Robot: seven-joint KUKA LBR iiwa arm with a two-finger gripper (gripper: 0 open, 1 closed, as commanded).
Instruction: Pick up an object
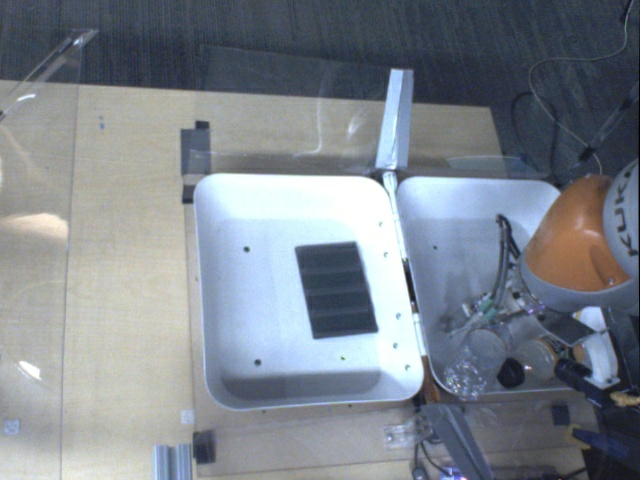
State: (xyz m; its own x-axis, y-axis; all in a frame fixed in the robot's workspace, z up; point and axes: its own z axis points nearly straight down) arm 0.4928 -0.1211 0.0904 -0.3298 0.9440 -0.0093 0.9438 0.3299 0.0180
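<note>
You're looking at a small heap of objects [487, 353] sitting in the near part of the right bin [450, 228], down by its front wall. It's a mix of clear, glassy-looking pieces and a dark round item, with a bit of green showing in the middle; you can't separate them into named things at this resolution. A clear crinkled piece [462, 376] is lying at the heap's left-front edge, almost touching the bin's front rim.

The tool [500, 313] is sitting low over that heap, reaching in from the right, with thin cables looping up beside it. You can't tell whether the tool is apart or together, and you can't tell if anything is sitting between its tips; the clutter is blending with it.

The arm [575, 243] is coming in above, its orange band bulging over the right bin's right side and covering that corner.

The left bin [230, 218] is lying just beside the right one, the two rims touching along the centre. A dark ribbed rectangular pad [336, 289] is lying flat near its middle, slightly rotated, well apart from the heap.

Both bins are resting on the light wood tabletop [110, 268], with a clear sheet glinting over its left part.
</note>
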